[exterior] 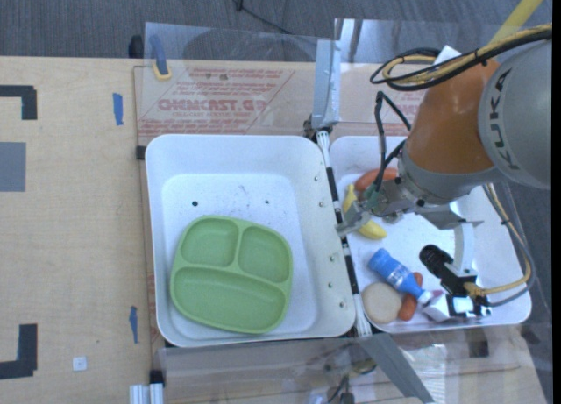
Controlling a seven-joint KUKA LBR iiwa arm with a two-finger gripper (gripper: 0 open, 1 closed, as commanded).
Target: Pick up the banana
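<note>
1. The right bin [491,229] holds the banana [374,230] in its upper left part, close to the wall that adjoins the left bin [175,153].
2. One yellow end of the banana shows near that wall. The other end points toward the middle of the bin floor.
3. An orange item [377,176] lies just above the banana, toward the far wall.
4. Below the banana, along the near side, lie a blue bottle [392,269], a tan disc [381,303] and a small red piece [408,307]. The disc and the red piece sit against the near rim.
5. A white item [436,308] lies beside the red piece, also at the near rim.
6. The floor to the right of the banana is bare, though the arm hangs over much of it. The room to its left is tight because of the wall.
7. In the left bin, a green plate [232,275] fills the near half. The far strip of that floor is bare.
8. The gripper [366,209] sits low over the middle of the banana, covering it between the two yellow ends.
9. Whether the jaws are apart or together cannot be told from this angle, nor whether they grasp the banana.
</note>
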